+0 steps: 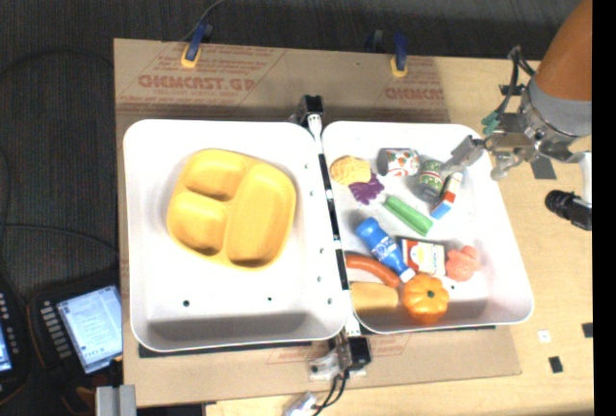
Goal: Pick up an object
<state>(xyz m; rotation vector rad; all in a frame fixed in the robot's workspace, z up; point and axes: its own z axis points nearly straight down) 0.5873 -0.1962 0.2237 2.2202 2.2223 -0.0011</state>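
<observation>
The right bin [500, 241] holds a crowd of small toy foods. A silver can [397, 161] and a dark jar [430, 178] lie near the bin's far edge, with a cookie [348, 170] and purple grapes [365, 190] to their left. A green tube [404, 212] slants through the middle, and a small blue-and-white piece [446, 197] lies just beside it, on the jar's near side. Nearer the front lie a blue bottle [382, 245], a white carton [425, 256], a pink piece [463, 262], a hot dog [370, 270], a bread-coloured piece [373, 296] and an orange pumpkin [425, 298] — all packed close, several touching. Open floor shows mainly along the bin's right side and at its far right corner.

The gripper [478, 152] hangs over that far right corner, just right of the jar. One finger [463, 154] slants down toward the bin, and whether the claw is spread or closed cannot be told. Nothing shows between the fingers.

The left bin [144, 241] carries a yellow tray [232, 207] — three rounded compartments — sitting left of centre with white floor around it. Both bins rest on a brown board [289, 82], clamped at its far edge.
</observation>
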